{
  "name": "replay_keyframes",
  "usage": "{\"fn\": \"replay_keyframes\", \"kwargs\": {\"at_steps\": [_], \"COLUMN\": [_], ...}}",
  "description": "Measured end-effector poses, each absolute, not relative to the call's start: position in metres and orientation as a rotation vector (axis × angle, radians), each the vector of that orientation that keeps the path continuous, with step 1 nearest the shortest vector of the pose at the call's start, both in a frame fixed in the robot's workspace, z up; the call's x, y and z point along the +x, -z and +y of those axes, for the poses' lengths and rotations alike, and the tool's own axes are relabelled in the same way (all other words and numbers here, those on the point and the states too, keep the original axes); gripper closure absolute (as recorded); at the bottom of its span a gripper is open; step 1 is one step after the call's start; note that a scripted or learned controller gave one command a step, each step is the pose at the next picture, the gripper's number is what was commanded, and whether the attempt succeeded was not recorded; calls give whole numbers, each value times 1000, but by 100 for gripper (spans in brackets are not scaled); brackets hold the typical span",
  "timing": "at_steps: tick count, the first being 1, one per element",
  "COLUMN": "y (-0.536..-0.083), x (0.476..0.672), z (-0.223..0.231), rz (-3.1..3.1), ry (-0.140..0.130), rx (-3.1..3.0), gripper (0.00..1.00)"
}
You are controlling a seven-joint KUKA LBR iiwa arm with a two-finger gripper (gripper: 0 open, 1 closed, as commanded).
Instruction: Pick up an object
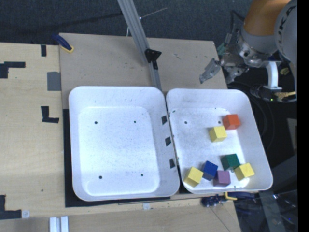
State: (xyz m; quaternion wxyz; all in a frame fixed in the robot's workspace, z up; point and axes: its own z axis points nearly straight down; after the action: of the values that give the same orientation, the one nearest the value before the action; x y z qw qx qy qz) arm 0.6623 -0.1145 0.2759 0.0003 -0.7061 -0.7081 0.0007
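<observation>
Several small blocks lie in the right bin [198, 105]. An orange block [231, 121] and a yellow block [217, 133] sit near its right wall. At the near end a green block [230, 161], a second yellow block [245, 171], a purple block [223, 178], a blue block [210, 169] and a third yellow block [194, 176] cluster together. My gripper [211, 73] hangs over the bench just beyond the bin's far rim, well clear of every block. The grey and orange arm [263, 23] comes in from the upper right.
The left bin [116, 139] adjoins the right one along a shared middle rim. A slanted metal pole [137, 28] ends at a black bracket behind the bins. A blue and yellow clamp [63, 42] lies far left, and another clamp [217, 200] sits below the right bin.
</observation>
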Motion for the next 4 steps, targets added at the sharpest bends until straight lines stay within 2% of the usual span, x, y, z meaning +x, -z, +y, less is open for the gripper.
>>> {"fn": "replay_keyframes", "kwargs": {"at_steps": [1, 2, 4], "y": [-276, -231, -105], "x": [662, 666, 667], "z": [-115, -111, -114], "rz": [-2224, -2222, -2220], "ry": [-3, -8, -10], "rx": [-2219, -2216, -2216], "gripper": [0, 0, 0]}}
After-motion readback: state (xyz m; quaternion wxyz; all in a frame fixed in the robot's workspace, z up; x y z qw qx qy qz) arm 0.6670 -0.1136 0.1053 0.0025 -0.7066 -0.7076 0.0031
